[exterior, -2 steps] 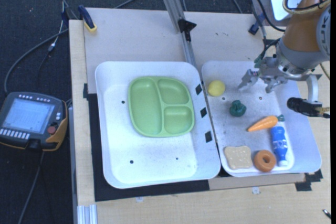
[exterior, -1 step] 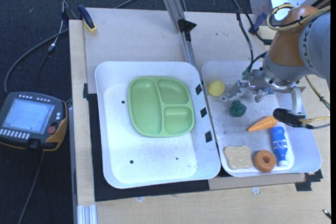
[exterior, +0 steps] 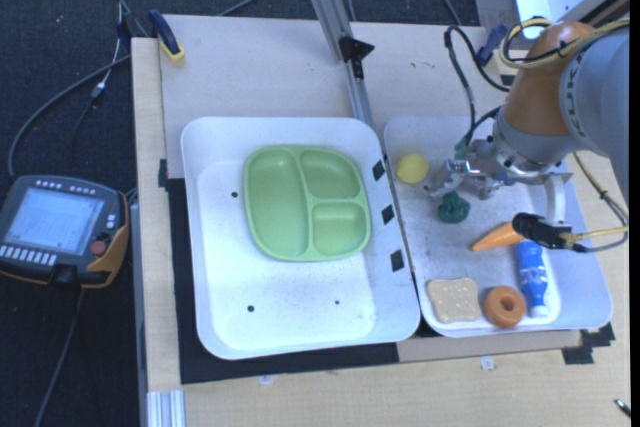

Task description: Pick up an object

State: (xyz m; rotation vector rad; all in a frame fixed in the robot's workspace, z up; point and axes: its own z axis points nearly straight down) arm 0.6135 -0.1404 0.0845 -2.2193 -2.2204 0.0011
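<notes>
Broccoli [exterior: 455, 208], a small green piece, lies in the right bin [exterior: 590, 300], near the yellow ball [exterior: 411, 167] and well apart from the carrot [exterior: 497, 237], blue tube [exterior: 531, 277], cracker [exterior: 453, 298] and donut [exterior: 503, 305]. The pincer [exterior: 462, 183] hangs just above it; whether it is spread or pressed together I cannot tell. To grasp well, I judge it should centre over the broccoli, descend straight, keep clear of the ball, and close low before lifting. The green plate [exterior: 306, 202] sits in the left bin [exterior: 215, 315].
</notes>
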